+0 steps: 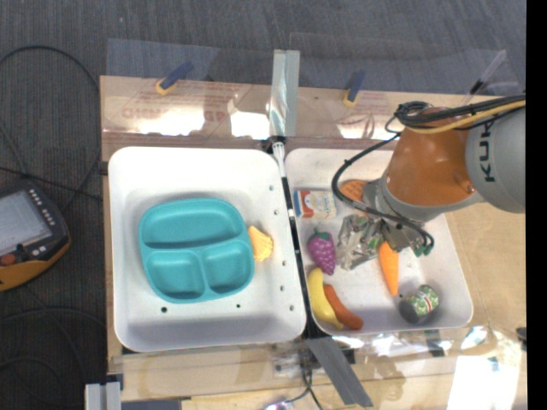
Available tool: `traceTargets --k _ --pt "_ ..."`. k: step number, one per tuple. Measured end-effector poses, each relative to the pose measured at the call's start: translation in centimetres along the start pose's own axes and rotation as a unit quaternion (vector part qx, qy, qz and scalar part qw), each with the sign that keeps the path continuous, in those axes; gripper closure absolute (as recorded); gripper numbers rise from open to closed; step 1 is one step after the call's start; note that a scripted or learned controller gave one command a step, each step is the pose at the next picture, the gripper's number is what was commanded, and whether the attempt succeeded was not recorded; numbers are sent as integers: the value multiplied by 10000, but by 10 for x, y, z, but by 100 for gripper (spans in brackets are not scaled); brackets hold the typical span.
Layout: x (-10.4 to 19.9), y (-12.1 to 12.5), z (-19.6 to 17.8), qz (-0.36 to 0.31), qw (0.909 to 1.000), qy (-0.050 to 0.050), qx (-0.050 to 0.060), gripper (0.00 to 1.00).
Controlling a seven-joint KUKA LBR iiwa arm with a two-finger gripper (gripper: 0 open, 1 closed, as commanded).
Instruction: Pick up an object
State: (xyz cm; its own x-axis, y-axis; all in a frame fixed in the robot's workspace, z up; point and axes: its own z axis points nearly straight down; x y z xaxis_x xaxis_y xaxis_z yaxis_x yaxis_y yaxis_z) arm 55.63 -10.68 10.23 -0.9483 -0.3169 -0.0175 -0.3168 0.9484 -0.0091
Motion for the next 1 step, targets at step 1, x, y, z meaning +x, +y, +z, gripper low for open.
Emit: traceTargets --k 1 --pt "-90 -72 -63 506 9987 60 -35 100"
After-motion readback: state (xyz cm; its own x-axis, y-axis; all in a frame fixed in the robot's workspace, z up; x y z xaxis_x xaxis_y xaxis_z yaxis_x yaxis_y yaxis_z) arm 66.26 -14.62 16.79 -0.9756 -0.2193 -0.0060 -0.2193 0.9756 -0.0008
